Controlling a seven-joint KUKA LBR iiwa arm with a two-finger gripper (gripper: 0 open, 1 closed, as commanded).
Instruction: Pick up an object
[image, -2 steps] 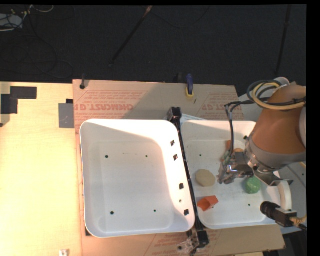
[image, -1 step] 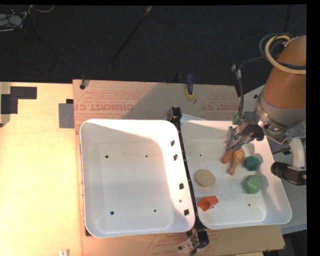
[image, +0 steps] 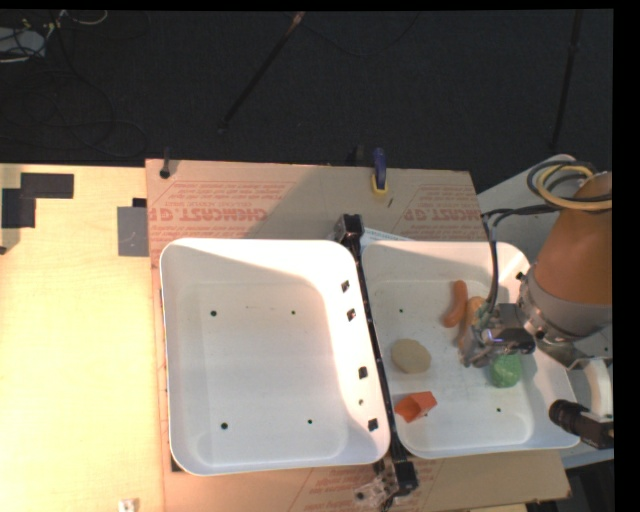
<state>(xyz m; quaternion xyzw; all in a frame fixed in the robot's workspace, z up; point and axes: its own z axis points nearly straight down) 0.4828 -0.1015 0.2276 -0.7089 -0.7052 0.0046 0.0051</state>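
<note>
The gripper (image: 484, 343) hangs low in the right bin (image: 440, 445); whether its fingers are parted or closed cannot be told. A green object (image: 506, 372) lies just beside it, possibly touching. An orange sausage-shaped piece (image: 456, 303) sits just left of it, a tan disc (image: 410, 356) farther left, a red block (image: 416, 405) near the front rim. The left bin (image: 190, 300) offers broad floor.
</note>
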